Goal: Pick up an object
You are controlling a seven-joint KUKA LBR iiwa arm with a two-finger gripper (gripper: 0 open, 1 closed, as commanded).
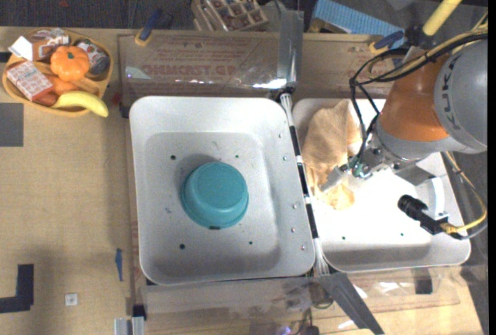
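Gripping the tan cloth (329,141) well means, I judge, pinching a raised fold rather than flat fabric. The claw (347,170) sits low in the right bin (387,240), the cloth touching it and bunched just beyond; how far it is open I cannot tell. The arm (422,112) slants down from the right.

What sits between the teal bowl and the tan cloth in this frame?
In the camera view, bare white floor of the left bin and the two bins' adjoining rims lie between the teal bowl and the tan cloth, which lies in the right bin.
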